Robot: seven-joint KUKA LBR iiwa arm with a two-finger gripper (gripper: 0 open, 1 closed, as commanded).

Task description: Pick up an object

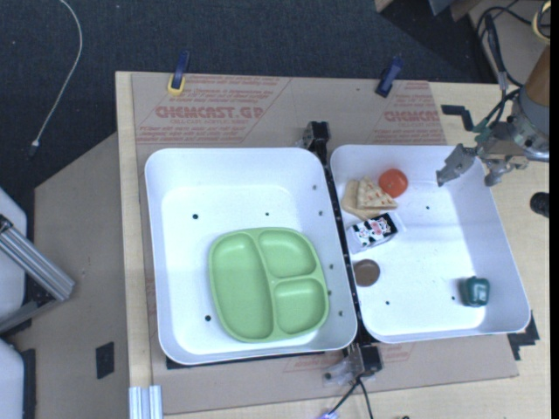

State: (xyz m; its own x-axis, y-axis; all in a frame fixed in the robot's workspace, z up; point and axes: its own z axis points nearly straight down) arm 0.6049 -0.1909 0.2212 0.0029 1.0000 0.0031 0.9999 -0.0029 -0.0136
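Pick not yet made; gripper over right bin's upper right, fingers apart, nothing between; orange ball, waffle piece, card, brown disc, teal object all lying in bin; descent, closing, lifting left.

Grey metal two-finger gripper: two pale grey fingers on silvery wrist block. Tan-orange band above wrist. Thin dark cables alongside arm, by right bin's far right corner.
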